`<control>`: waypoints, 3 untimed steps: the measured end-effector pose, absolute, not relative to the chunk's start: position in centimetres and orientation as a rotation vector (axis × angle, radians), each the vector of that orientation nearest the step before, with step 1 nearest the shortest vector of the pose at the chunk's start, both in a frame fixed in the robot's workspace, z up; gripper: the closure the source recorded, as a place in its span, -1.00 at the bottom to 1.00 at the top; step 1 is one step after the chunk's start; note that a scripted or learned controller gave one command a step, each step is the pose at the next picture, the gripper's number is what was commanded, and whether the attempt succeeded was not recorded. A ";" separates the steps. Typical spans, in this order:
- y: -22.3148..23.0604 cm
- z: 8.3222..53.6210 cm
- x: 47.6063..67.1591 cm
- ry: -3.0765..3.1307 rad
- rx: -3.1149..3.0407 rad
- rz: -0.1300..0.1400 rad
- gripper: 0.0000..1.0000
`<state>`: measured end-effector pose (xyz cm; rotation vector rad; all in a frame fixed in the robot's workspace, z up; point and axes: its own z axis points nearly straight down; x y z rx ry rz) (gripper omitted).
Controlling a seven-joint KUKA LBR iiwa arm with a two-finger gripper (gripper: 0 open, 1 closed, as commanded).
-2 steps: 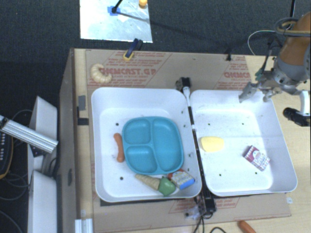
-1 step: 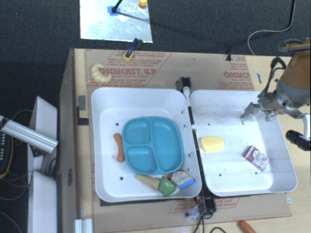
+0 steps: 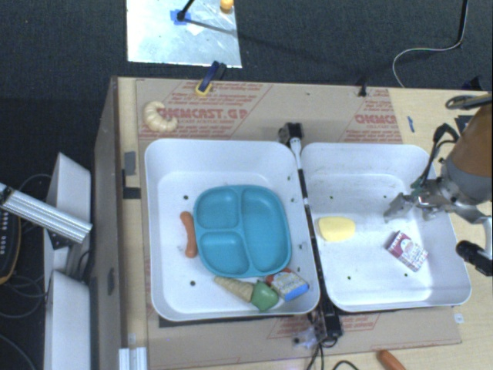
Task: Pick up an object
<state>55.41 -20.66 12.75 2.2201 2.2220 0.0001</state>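
You're at the approach step: nothing is lifted yet, by the look of it. Two white bins sit side by side on one bench (image 3: 231, 114); the left bin (image 3: 166, 206) is the crowded one, the right bin (image 3: 362, 160) the sparse one. One arm (image 3: 470, 156) comes in from the right, and its gripper (image 3: 416, 204) hangs over the right bin near that bin's right wall, fingers spread wide with nothing between them. In the left bin you have one blue divided plate (image 3: 242, 230) in the middle, one orange sausage (image 3: 189, 233) just left of it, and along the front edge one cone-shaped piece (image 3: 231, 286), one green block (image 3: 264, 297) and one small blue-and-red pack (image 3: 292, 285), bunched together and touching the plate's front rim. In the right bin you have two things: one yellow lump (image 3: 337, 228) near the left wall, and one small maroon-and-white carton (image 3: 406, 250) just in front of and below the gripper. My read is the carton is the nearest target; the yellow lump sits well apart from the walls and is the cleaner grab. Next move calls for you to centre the open fingers over whichever one you pick, line them across its short side, drop until they straddle it, then close. The carton lies tilted near the right wall, so watch finger clearance there. Outside the bins, one pale curled thing (image 3: 158, 114) lies on the bench at the back left.
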 end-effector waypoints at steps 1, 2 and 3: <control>-20.6 13.0 61.7 2.223 2.215 0.003 -1.00; -20.7 14.2 53.2 2.222 2.219 0.000 -1.00; -19.0 8.6 50.8 2.218 2.216 0.003 -1.00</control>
